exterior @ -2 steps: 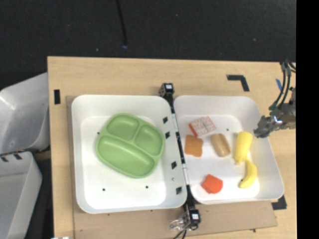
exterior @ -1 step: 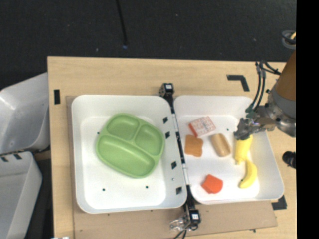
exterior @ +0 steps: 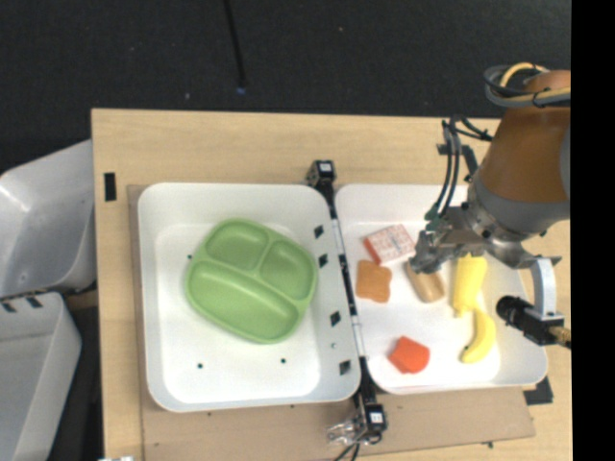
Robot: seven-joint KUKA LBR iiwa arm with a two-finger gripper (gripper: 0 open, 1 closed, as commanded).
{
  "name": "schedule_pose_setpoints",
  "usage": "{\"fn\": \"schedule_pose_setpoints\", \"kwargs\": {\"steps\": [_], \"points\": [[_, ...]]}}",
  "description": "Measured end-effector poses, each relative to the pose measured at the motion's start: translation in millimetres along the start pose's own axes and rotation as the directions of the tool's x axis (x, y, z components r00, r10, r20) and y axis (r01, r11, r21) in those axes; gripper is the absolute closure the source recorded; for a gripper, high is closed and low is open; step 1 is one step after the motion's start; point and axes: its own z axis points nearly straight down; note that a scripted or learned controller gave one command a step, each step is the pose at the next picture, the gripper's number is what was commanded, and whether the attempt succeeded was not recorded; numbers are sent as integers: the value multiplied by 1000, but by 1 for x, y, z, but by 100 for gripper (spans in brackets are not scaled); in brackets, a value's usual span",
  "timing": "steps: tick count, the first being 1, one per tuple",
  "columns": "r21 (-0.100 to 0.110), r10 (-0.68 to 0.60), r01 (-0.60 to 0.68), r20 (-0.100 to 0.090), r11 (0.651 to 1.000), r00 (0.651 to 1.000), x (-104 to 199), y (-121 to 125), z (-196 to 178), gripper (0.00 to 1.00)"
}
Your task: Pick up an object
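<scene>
No legible text, brand or nos. anywhere. The small red-and-white packet in the right bin bore a printed pattern, too blurred to read.

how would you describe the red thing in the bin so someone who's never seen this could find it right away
Start at the right-hand white bin, the one the arm reaches into. Go to its near edge, towards the divider between the bins: the red block lies there alone, below the orange block and left of the banana. It is the only red thing, and redder than the orange block.
</scene>
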Motion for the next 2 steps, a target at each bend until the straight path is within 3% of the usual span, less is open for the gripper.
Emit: {"fn": "schedule_pose_setpoints", "kwargs": {"steps": [2], "points": [[-2, -2, 2, -1, 1000, 1000, 108, 4, -9, 100]]}}
